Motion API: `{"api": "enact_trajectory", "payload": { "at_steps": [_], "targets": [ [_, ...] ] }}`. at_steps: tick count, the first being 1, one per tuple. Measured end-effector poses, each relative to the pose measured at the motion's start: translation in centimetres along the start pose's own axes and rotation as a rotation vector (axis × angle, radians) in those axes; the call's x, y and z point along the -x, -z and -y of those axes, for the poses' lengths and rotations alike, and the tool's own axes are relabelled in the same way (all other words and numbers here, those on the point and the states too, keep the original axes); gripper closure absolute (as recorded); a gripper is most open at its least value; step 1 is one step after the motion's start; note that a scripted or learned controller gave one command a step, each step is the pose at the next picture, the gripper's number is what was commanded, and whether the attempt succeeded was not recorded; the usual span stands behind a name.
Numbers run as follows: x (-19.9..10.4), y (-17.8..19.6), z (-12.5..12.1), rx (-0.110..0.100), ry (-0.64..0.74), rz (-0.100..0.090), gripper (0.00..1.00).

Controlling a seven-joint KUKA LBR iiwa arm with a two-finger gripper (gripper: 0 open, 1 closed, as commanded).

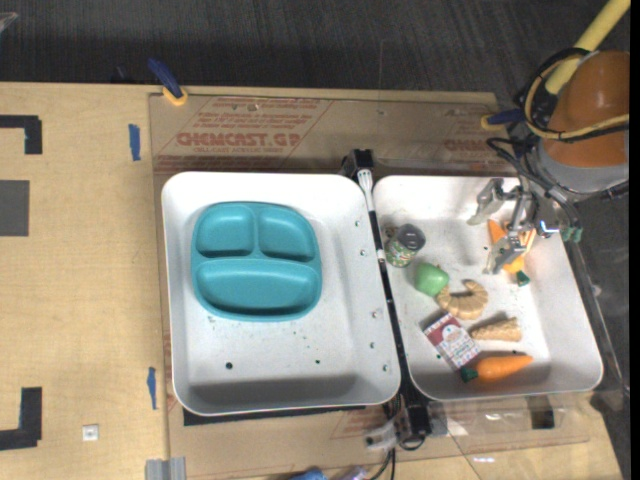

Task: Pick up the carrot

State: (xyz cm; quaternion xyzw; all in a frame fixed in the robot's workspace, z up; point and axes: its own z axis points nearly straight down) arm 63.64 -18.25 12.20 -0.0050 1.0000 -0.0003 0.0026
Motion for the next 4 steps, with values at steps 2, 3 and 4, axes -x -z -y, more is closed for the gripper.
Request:
{"api": "enact_trajectory", "payload": {
  "at_steps": [2,3,4],
  "targets": [
    [-0.8,-1.9,1.6,-0.001,-0.138,0.019,1.00],
    [-0.8,-1.9,1.6,-0.001,-0.138,0.017,0.00],
    [-0.5,-0.6,1.6,-0.003,-0.138,0.029,1.00]
  ]
}}
